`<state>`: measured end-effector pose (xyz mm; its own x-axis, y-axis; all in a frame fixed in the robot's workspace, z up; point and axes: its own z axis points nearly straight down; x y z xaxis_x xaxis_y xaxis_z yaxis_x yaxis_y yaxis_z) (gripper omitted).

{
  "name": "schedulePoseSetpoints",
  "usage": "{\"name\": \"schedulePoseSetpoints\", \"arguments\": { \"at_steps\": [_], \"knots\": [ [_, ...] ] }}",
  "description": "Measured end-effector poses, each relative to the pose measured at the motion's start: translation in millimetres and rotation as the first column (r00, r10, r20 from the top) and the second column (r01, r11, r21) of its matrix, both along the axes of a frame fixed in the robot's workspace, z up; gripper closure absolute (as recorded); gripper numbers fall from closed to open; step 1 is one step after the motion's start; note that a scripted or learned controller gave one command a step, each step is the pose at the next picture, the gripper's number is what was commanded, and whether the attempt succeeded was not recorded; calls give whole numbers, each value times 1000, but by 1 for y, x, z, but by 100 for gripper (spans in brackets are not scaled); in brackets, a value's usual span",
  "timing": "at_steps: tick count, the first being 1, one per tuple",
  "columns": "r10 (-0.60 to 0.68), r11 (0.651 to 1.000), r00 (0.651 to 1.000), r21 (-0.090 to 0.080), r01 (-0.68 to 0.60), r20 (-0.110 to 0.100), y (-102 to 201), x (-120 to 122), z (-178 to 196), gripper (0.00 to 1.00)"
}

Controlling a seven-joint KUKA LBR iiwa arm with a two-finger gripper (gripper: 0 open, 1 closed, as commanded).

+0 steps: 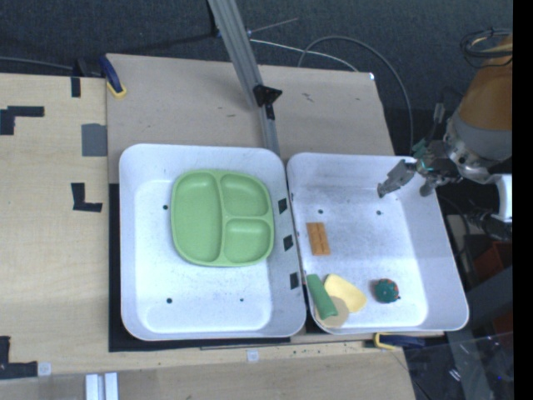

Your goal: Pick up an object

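Note:
The right bin (416, 223) holds a flat orange block (317, 238) near its left wall. At its front lie a green stick-shaped piece (321, 297), a yellow wedge (345, 293) touching it, and a small green and red ball (385, 290). My gripper (408, 185) hangs over the bin's far right corner, well away from all of them. It is open, with nothing between its two dark fingers (390, 186).
The left bin (141, 248) holds a light green divided plate (223, 217). A grey metal pole (241, 48) slants down to the gap between the bins. Cables run across the bench behind the right bin.

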<state>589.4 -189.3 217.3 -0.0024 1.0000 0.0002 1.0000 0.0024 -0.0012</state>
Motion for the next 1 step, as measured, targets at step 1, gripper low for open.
{"name": "schedulePoseSetpoints", "arguments": {
  "at_steps": [1],
  "knots": [
    [0, 1000, 1000, 0, 0, 0, 0, 0, 0, 0]
  ]
}}
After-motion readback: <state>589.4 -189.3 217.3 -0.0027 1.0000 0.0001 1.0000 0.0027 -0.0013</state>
